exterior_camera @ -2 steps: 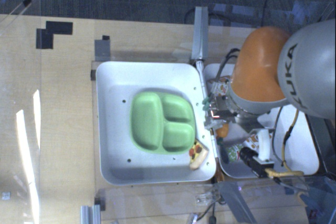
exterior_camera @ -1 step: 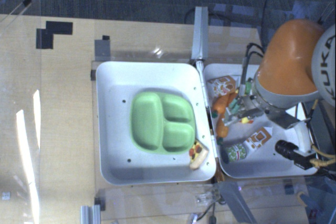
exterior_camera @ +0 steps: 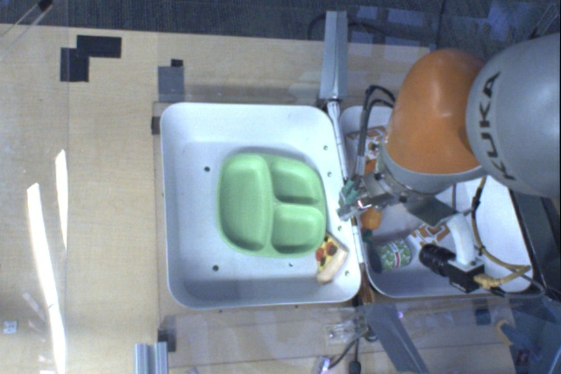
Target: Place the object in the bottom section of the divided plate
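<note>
A green divided plate (exterior_camera: 267,203) lies in the middle of the left white bin (exterior_camera: 188,188). A small tan and red object (exterior_camera: 330,259) rests on the bin floor by the plate's lower right corner, close to the bin's right wall. My gripper (exterior_camera: 354,200) hangs over the wall between the two bins, just right of the plate and above the small object. The arm's orange band and grey wrist cover most of it.
The right bin (exterior_camera: 399,276) holds a green-labelled can (exterior_camera: 394,254), an orange piece (exterior_camera: 369,218) and other small items, largely hidden under the arm. A metal post (exterior_camera: 333,57) stands behind the bins. Cables run along the right bin.
</note>
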Robot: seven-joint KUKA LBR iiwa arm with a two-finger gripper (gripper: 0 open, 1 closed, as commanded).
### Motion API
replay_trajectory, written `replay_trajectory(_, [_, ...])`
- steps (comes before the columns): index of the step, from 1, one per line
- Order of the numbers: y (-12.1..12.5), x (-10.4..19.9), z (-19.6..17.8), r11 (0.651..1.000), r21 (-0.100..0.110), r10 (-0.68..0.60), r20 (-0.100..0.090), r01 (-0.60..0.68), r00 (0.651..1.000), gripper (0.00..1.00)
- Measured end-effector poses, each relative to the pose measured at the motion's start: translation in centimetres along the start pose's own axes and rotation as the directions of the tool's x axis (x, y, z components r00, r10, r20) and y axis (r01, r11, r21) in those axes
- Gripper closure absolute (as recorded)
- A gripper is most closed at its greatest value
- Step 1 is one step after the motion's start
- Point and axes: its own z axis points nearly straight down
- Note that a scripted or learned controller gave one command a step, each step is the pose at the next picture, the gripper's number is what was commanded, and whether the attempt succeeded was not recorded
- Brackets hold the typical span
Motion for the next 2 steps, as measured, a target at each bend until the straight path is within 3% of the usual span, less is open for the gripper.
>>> replay_trajectory(1, [-2.6,-8.0,-15.5,0.999,-0.003,0.036,0.003,-0.036,0.999,1.0])
replay_trajectory(2, [-4.2,-12.5,-12.6,0.999,-0.001,0.051,0.003,-0.051,0.999,1.0])
